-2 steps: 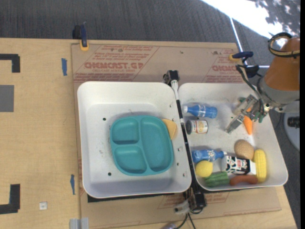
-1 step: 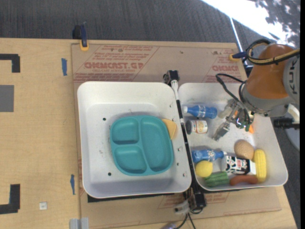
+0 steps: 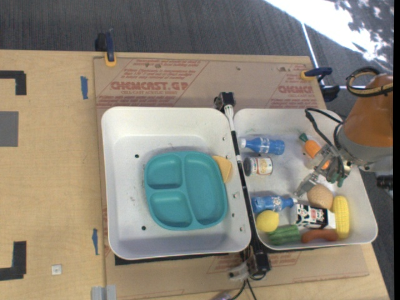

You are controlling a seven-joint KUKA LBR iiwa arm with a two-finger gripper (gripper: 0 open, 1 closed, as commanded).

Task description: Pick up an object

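Looking down on the worktop [image 3: 56, 167], we see two white bins side by side. The left bin [image 3: 119, 186] holds a teal divided plate [image 3: 185, 190] with a yellow piece [image 3: 224, 167] at its right edge. The right bin [image 3: 365, 220] is crowded: a blue bottle [image 3: 262, 145] near the top, a small can [image 3: 259, 166] just below it, a second blue bottle [image 3: 272, 203], a yellow lemon [image 3: 267, 221], a green vegetable [image 3: 284, 234], a black-and-white carton [image 3: 312, 216], a tan egg-like object [image 3: 320, 197], a corn cob [image 3: 341, 215] and an orange piece [image 3: 310, 147]. At the right of the frame the arm [image 3: 369, 120] reaches in, its gripper [image 3: 322, 174] low over the right bin, just above the egg-like object. We cannot tell how its jaws stand or whether anything is held.
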